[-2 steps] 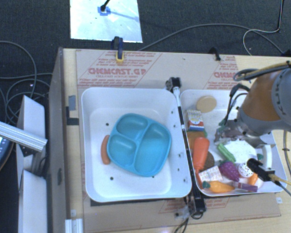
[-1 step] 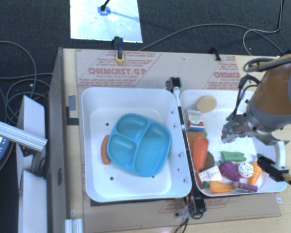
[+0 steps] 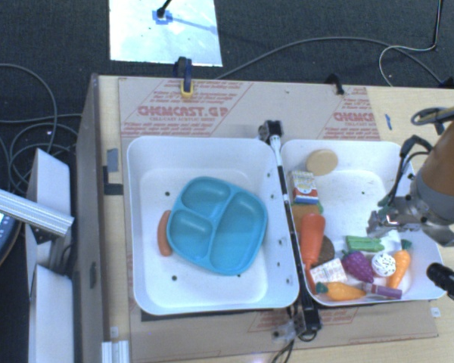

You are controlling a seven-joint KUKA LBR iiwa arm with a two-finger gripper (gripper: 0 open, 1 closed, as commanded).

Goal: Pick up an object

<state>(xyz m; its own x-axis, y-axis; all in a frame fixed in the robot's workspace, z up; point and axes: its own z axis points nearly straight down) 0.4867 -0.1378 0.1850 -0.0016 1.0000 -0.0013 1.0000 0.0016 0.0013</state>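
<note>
A cardboard-topped bench (image 3: 234,104) stands on dark carpet, carrying two white bins. The left bin (image 3: 147,203) holds a blue divided plate (image 3: 216,225) with a sausage (image 3: 163,233) at its left edge. The right bin (image 3: 348,180) holds toy food: a carrot (image 3: 312,237), purple grapes (image 3: 356,264), a green piece (image 3: 363,243). The gripper (image 3: 386,219) hangs just above the green piece; whether it is spread or pressed together I cannot tell. A straight descent onto one separate item looks wisest.

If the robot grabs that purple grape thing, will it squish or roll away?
The grapes look like a bumpy plastic toy, so probably stiff, not squishy. They look small, likely light. Crowded between the green piece and the cupcake, they probably won't roll far, though bumps might slip.
</note>
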